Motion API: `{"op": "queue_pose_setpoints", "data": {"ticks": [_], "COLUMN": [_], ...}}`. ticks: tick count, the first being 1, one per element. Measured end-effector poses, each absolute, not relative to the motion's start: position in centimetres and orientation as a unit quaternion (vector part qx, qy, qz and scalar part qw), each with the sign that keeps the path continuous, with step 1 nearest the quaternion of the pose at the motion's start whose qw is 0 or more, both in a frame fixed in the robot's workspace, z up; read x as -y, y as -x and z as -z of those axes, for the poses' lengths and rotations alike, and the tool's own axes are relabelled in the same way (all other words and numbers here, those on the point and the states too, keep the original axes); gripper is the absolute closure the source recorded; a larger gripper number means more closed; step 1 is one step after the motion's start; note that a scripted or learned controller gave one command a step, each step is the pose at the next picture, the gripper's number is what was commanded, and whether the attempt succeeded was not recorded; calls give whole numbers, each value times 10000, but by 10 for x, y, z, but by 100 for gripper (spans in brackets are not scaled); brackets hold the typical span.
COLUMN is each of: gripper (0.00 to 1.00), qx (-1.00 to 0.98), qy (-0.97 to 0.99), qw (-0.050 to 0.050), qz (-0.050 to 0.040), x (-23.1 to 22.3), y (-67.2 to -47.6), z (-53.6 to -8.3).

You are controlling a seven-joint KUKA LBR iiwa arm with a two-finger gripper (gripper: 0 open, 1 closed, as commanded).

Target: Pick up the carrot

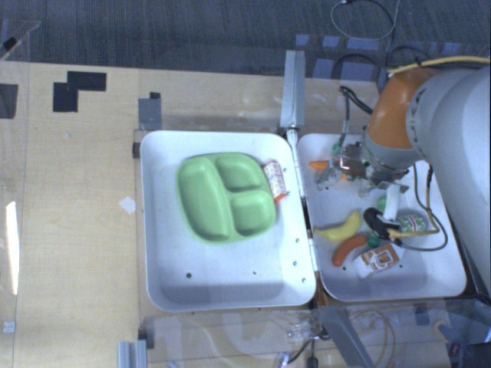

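Note:
The carrot [349, 249], an orange-red tapered piece with a green tuft at its right end, lies in the right bin [430, 282] toward the front. It sits just below a yellow banana [342, 227]. My gripper [340, 172] is down in the same bin's far left corner, well behind the carrot and apart from it. A small orange thing [318, 165] lies just to the gripper's left. Nothing shows as held.
Around the carrot lie a black curved thing [375, 219], a small orange-and-white box [380, 258] and a labelled can [411, 222]. The left bin [192, 282] holds a green divided plate [226, 196] and a packet [274, 179] by its right wall.

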State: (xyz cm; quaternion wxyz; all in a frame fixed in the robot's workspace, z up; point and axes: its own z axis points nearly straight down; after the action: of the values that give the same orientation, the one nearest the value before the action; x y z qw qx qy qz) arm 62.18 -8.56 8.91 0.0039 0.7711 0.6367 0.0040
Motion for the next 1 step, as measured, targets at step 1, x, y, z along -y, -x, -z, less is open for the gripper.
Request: {"op": "queue_pose_setpoints", "data": {"ticks": [1], "gripper": [100], "qx": [-6382], "qy": [-7698], "qw": [51], "qz": [-73], "x": [83], "y": [-624], "z": [-102]}}
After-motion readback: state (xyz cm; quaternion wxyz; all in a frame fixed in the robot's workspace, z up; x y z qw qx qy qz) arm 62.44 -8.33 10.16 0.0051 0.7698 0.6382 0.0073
